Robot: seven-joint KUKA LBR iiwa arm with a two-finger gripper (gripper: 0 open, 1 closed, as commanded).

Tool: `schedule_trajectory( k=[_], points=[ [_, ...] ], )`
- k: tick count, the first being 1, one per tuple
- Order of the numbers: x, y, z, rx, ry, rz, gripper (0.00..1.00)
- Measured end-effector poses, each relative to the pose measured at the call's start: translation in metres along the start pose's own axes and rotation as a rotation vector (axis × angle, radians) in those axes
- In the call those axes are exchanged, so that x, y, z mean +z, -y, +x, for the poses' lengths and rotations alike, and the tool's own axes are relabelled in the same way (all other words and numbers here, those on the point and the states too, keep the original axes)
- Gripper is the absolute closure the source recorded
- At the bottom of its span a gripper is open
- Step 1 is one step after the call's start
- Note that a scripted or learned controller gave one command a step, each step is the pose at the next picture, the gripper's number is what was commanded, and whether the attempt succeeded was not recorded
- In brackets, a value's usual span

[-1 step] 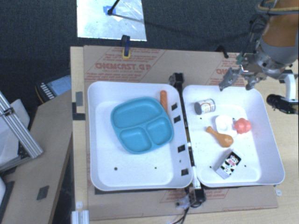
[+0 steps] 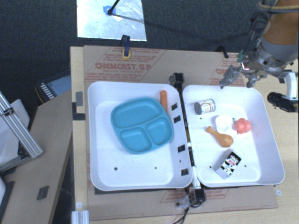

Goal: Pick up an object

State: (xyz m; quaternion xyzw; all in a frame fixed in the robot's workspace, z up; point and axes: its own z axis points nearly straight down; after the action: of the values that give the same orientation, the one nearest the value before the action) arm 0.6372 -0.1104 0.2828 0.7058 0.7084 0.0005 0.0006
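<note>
A cardboard-covered bench [image 2: 140, 62] on dark carpet carries two shallow white bins side by side, and that is your whole workspace. The left bin [image 2: 100, 139] holds a blue divided plate [image 2: 141, 124] with an orange stick [image 2: 163, 100] lying just beside its upper right edge. The right bin [image 2: 266, 157] holds your candidates: a small can on its side [image 2: 205, 107] near the top, a white piece [image 2: 224, 122] touching a pink piece [image 2: 242, 125] in the middle, a tan drumstick shape [image 2: 220, 136] just below them, and a black-and-white box [image 2: 228, 164] toward the bottom. Your gripper [image 2: 239, 77] hangs at the upper right of the frame, above the right bin's top rim, its two fingers spread wide with nothing between them. So nothing is picked yet; choosing, descending, closing and lifting all remain. The can and the box sit apart from their neighbours with bare floor around them, while the white, pink and tan pieces crowd each other. Watch the rim and the centre divider [image 2: 183, 125].
</note>
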Motion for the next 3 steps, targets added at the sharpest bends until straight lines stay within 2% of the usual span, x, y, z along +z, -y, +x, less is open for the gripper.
schedule_trajectory(
  k=[1,2,3],
  points=[
    [0.042,-0.003,-0.004,0.002,0.000,0.003,0.00],
    [0.092,0.005,0.003,0.003,0.000,0.004,0.00],
    [0.155,0.008,0.005,0.003,-0.001,0.004,0.00]
  ],
)
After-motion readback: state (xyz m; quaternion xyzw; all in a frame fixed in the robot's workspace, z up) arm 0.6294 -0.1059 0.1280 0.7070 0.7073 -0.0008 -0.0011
